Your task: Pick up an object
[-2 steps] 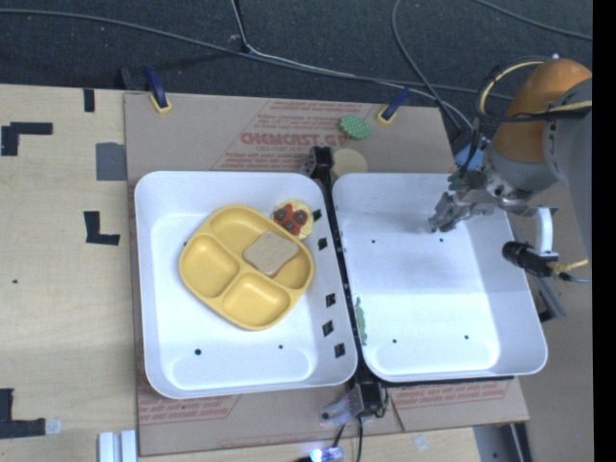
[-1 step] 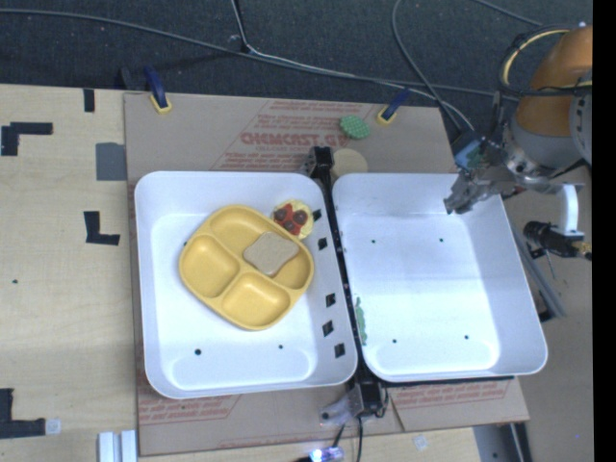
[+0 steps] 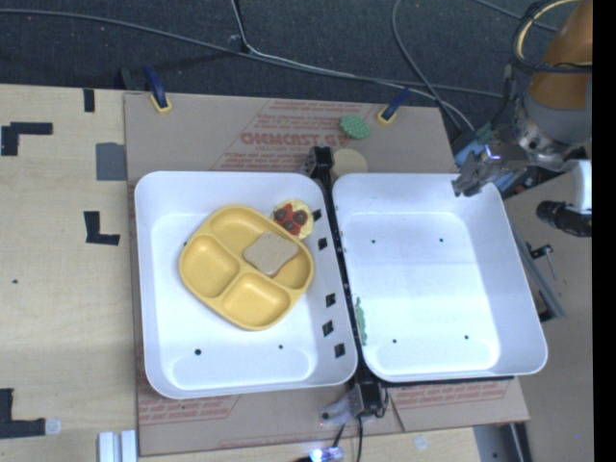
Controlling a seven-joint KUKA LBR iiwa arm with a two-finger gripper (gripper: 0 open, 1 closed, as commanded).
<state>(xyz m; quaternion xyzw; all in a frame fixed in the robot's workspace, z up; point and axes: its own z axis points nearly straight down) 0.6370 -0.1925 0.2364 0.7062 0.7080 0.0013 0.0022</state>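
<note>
Seen from above at a slant, the table [image 3: 58, 258] has a pale wood top with a few black tape marks on its left part. A brown cardboard sheet [image 3: 279, 133] printed with red lettering lies under the two bins, held at its far edge by two blue-and-yellow clamps [image 3: 157, 92]. Beyond the table the floor is dark carpet [image 3: 318, 17], crossed by thin grey cables [image 3: 250, 46].

The left bin [image 3: 159, 287] is shallow and white. In it lies a yellow divided plate [image 3: 226, 277], turned at an angle. A tan, flat, square piece like a slice of toast [image 3: 270, 252] rests on the plate, over the dividers near its right side. Just beyond the plate's far right corner sits a small object with dark red and yellow parts [image 3: 293, 217], near the bin's right wall. The right bin [image 3: 438, 277] stands touching the left one; a small green scrap [image 3: 360, 313] lies against its left wall. On the cardboard behind the bins sits a small green textured piece [image 3: 354, 125].

The arm's grey and orange body shows at the upper right. The gripper [image 3: 472, 176] hangs over the far right corner of the right bin, well apart from the plate. Whether the fingers are open or closed cannot be told; nothing is seen held.
</note>
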